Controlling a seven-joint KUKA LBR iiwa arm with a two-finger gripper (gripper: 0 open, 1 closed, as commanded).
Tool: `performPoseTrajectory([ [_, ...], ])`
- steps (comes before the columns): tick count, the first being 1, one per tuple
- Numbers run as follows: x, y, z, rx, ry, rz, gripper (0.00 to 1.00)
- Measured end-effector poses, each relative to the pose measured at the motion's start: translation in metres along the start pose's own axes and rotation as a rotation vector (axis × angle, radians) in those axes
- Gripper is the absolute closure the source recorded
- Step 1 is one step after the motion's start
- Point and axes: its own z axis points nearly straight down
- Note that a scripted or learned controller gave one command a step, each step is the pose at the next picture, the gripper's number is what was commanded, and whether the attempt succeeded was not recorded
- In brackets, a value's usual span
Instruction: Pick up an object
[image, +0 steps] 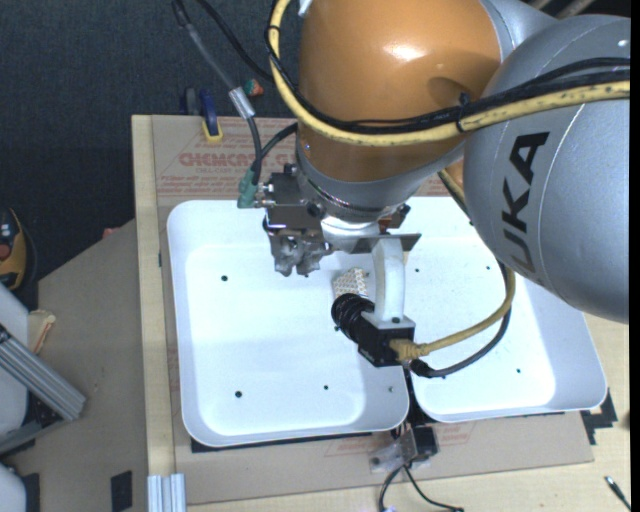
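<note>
Camera view puts the tool (297, 252) low over the upper middle of the left bin (205, 330), hanging from the wrist under the big orange band (395, 60). Its end is a dark, cluttered cluster seen from above, and whether it is spread or pressed together I cannot tell — nothing can be made out between its tips.

Just beside the tool, toward the seam between the bins, lies a small pale object with a speckled or patterned face (352, 280), partly covered by a white bracket (388, 280) and the black fitting (362, 325) below it. This looks like the only candidate for the pick. It sits apart from the tool, not under it.

The main risk, as I judge it, is closing on bare floor: the tool stands off to one side of the object, so a straight descent would likely miss. The object looks flat and small — it could slide or be pushed toward the wall rather than lifted. The yellow cable (470, 335) looping beyond the bracket over the right bin (540, 370) could also drag across the object as the wrist turns. Farther out, the surface (110, 330) carries nothing that matters here.
</note>
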Motion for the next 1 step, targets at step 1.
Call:
performPoseTrajectory([
  [1, -0.0033, 0.0010, -0.0858, -0.025, 0.011, 0.002, 1.00],
])
